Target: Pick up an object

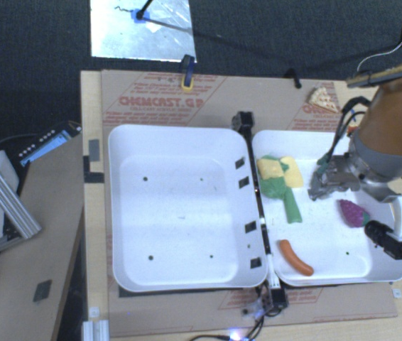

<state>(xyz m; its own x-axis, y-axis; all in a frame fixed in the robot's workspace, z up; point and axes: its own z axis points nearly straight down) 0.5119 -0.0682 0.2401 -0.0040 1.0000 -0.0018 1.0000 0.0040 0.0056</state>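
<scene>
While gripper hovers (jaw state unclear) | sausage lies diagonal, pointing lower-right

Arm cut by right edge; jaws' state unclear.

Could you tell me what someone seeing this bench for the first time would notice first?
Probably the grey arm with its orange band, reaching in from the right with its end effector above the right bin. Next come the toys in that bin: a yellow and green corn cob near the divider, an orange sausage-shaped piece toward the front and a purple piece at right.
</scene>
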